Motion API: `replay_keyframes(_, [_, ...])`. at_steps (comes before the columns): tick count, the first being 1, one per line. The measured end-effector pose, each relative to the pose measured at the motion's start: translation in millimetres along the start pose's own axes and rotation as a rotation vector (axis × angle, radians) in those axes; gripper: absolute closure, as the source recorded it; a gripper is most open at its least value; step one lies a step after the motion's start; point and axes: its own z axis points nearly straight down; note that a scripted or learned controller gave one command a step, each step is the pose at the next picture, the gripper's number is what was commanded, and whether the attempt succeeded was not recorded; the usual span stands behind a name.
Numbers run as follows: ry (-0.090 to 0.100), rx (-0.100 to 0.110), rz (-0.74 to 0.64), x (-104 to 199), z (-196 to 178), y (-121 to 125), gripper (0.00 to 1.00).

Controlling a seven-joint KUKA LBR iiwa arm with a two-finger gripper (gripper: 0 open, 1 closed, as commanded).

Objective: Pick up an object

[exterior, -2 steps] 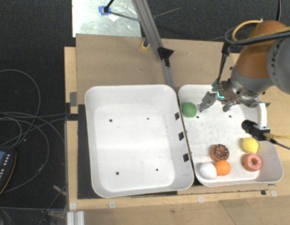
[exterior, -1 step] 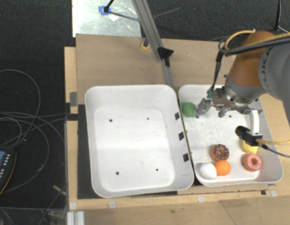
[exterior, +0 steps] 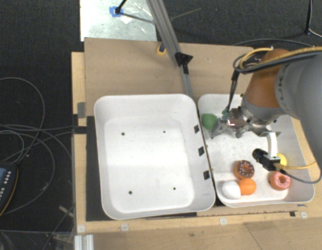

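Looks like the approach step, with no grasp made yet. Finds the claw (exterior: 227, 129) low over the far left part of the right bin (exterior: 223, 155), hung from the grey arm with its orange band that reaches in from the right. Cannot tell from this slant whether the claw is wide or narrow; sees nothing held in it. Places a green ball (exterior: 208, 121) just beside the claw, on the side towards the left bin (exterior: 145, 155) and close against the wall the two bins share; cannot say whether claw and ball touch. Takes the green ball for the likeliest target, being nearest. Notes other candidates well apart at the near end of the same bin: a brown doughnut (exterior: 244, 169), an orange ball (exterior: 247, 186) touching a white ball (exterior: 231, 190), and a pink doughnut (exterior: 280, 180) off to the right. For the next move, probably calls for a small shift towards the bin wall so as to centre over the green ball, then a straight descent and a close. Expects little room there: could jam against the wall, or nudge the round ball into a roll along the bin floor. Should lift only once the ball is seen gripped.
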Motion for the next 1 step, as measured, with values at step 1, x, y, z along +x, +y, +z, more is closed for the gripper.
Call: replay_keyframes(1, [0.0,-0.007,0.001,-0.3,-14.0,2.0,1.0])
